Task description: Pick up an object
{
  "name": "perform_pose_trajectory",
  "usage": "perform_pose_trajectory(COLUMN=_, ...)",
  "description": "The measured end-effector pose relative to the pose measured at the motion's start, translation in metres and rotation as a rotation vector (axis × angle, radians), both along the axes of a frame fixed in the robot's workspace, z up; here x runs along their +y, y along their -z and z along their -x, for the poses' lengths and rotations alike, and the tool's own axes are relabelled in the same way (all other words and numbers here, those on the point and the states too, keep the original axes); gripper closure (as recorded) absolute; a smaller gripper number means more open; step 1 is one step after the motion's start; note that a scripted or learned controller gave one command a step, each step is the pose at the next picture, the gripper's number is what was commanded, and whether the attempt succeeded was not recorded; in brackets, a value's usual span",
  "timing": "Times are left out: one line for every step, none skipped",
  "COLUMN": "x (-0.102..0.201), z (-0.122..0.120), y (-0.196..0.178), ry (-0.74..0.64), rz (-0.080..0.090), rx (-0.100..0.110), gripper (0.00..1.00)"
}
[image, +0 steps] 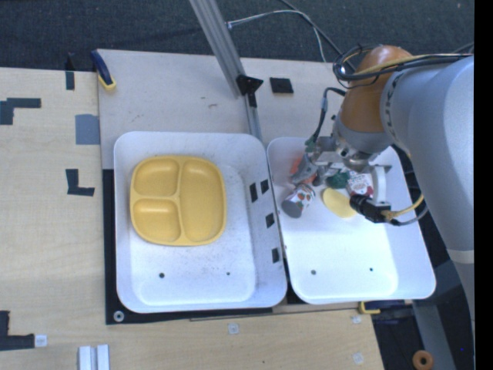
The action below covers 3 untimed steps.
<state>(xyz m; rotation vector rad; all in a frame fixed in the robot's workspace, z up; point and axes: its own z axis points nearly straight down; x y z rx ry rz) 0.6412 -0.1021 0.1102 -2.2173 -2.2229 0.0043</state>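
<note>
The setting is a robotics laboratory test cell. A pale wooden bench point(46, 230) carries black tape markers and two shallow white bins point(192, 284) set side by side on a grey board. An aluminium strut point(219, 37) rises at a slant from the board. Loose cables point(300, 18) run over dark carpet behind the bench. The grey industrial arm point(431, 129) reaches in from the right.
</note>
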Motion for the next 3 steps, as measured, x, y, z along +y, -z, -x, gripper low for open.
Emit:
perform_pose_trajectory(x=-0.003, z=0.01, y=-0.052, ry=0.002, rz=-0.001, rx=-0.004, gripper=1.0)
perform_pose_trajectory(x=-0.002, z=0.009, y=-0.101, ry=0.001, rz=0.0, rx=-0.005, gripper=1.0)
perform_pose_trajectory(x=0.049, z=0.024, y=-0.092, ry=-0.002, rz=-0.001, rx=0.0, gripper=1.0)
